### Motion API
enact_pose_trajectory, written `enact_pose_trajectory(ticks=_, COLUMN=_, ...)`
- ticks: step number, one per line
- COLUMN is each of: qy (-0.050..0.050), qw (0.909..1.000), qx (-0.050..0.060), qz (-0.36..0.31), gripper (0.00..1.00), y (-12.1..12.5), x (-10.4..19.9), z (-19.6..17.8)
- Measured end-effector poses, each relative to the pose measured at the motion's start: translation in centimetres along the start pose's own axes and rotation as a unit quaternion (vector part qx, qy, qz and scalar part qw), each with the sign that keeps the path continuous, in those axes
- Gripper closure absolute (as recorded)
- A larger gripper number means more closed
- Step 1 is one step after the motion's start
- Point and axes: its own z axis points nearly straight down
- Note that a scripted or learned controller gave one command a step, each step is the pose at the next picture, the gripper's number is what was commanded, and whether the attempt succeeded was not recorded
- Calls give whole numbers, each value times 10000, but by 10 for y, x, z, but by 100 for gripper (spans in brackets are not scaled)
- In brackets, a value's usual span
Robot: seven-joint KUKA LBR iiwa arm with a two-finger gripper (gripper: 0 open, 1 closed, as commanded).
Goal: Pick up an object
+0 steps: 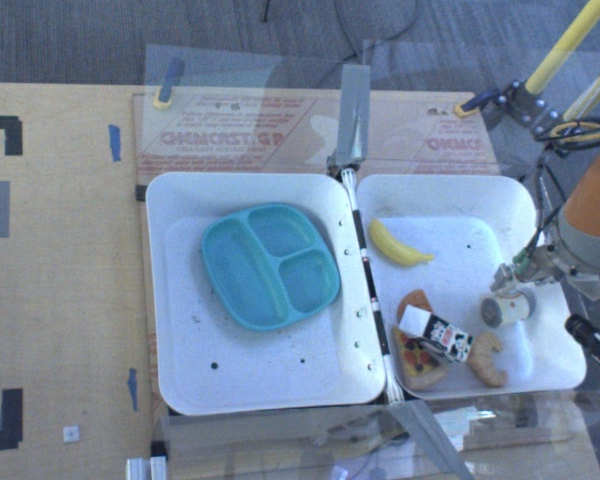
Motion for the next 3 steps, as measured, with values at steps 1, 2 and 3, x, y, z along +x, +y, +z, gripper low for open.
enact_pose_trajectory(ticks=1, qy=29, qw=10000, qx=8, qz=-12, gripper=0, y=1, x=2, z=0)
enact_pose_trajectory(ticks=2, qy=2, qw=9997, qx=24, qz=-260, gripper=0, y=-39, x=21, z=11)
enact_pose_trajectory(ticks=3, qy=-13, qw=9998, qx=-2, qz=-212, gripper=100, y=-39, x=17, z=0)
